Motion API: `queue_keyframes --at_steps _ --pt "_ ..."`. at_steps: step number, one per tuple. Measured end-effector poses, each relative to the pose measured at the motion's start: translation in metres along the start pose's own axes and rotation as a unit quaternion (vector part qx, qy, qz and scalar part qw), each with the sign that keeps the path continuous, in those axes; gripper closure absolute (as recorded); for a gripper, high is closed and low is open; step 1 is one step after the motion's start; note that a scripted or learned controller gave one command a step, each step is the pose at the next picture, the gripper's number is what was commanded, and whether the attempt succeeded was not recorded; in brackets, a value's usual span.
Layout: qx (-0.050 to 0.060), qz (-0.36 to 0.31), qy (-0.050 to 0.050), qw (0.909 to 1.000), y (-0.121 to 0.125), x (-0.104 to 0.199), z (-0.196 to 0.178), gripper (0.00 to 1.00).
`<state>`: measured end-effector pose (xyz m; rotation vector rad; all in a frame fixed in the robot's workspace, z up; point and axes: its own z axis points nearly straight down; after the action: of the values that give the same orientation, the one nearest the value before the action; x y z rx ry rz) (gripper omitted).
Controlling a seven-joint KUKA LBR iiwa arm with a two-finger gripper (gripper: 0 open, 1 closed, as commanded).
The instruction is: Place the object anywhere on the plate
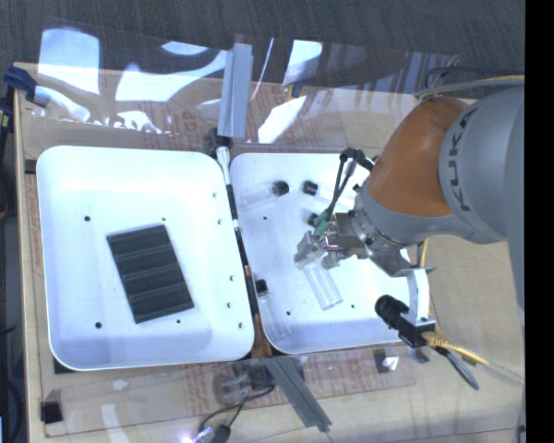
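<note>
The two shallow white plastic bins [92, 340] look smooth and faintly glossy. The dark ribbed rectangular plate [150, 272] looks matt. The wooden worktop [480, 275] shows a dull grain.

The dark ribbed plate [150, 272] lies alone in the left bin [65, 169], open floor all around it.

Grey arm [462, 178] reaching in from the right, orange-banded wrist bent down, gripper [316, 250] low
</note>
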<state>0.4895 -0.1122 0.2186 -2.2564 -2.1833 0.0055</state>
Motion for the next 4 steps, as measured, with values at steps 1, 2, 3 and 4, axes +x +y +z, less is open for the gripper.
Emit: queue_keyframes --at_steps 1,2,3,4 --pt "0.0 -0.048 0.001 0.9988 0.048 0.077 0.028 1.0" --pt "0.001 -0.091 0.001 0.9958 -0.019 0.146 0.009 1.0" --pt "0.001 -0.11 0.001 0.9939 0.07 0.184 0.028 1.0" --pt "-0.001 -0.058 0.001 0.9983 0.008 0.241 0.123 1.0"
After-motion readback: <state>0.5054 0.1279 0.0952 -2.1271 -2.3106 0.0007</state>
